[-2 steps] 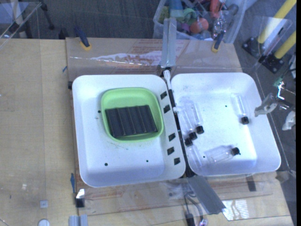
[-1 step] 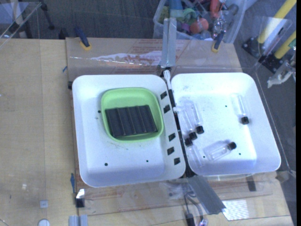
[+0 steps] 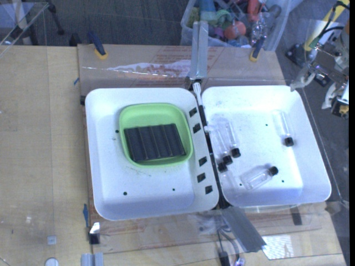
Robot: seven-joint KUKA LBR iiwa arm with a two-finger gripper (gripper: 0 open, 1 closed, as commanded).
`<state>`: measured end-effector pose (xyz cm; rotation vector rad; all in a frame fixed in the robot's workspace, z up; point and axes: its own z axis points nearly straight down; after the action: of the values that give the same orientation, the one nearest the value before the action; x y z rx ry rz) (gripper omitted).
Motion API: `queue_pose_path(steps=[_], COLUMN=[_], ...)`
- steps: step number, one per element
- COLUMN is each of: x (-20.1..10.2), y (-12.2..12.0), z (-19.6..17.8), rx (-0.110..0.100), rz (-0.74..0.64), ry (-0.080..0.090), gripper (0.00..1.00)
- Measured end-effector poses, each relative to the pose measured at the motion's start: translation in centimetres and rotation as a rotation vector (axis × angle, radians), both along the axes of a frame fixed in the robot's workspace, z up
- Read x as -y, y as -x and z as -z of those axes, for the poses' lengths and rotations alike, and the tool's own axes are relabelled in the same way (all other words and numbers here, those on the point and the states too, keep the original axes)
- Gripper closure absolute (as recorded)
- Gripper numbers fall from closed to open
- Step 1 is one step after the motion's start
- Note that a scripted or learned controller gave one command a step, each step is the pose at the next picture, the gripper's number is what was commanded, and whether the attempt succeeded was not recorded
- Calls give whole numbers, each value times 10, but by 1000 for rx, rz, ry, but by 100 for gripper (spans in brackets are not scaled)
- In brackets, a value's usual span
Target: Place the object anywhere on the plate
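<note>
A lime-green square plate [image 3: 128,117] lies in the left bin [image 3: 105,165]. A dark grey ridged slab [image 3: 154,142] rests flat on the plate and covers most of its floor. In the right bin [image 3: 310,176] lie several clear vials with black caps: one near the right wall [image 3: 283,124], one tilted near the front [image 3: 255,177], and two close together by the divider [image 3: 223,137]. My gripper [image 3: 327,73] hangs outside the right bin, past its far right corner, well away from the plate and the vials.
A clear tub of colourful items [image 3: 238,10] stands behind the bins. A row of black clips [image 3: 198,143] runs along the divider between the bins. Wooden bench surface [image 3: 39,148] extends to the left.
</note>
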<state>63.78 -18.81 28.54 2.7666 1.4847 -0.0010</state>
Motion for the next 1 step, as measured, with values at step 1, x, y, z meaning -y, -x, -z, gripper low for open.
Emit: queue_pose_path(steps=[1], x=[15], y=[-30], z=[39], rx=[0], rz=[46], ry=[0], gripper=[0])
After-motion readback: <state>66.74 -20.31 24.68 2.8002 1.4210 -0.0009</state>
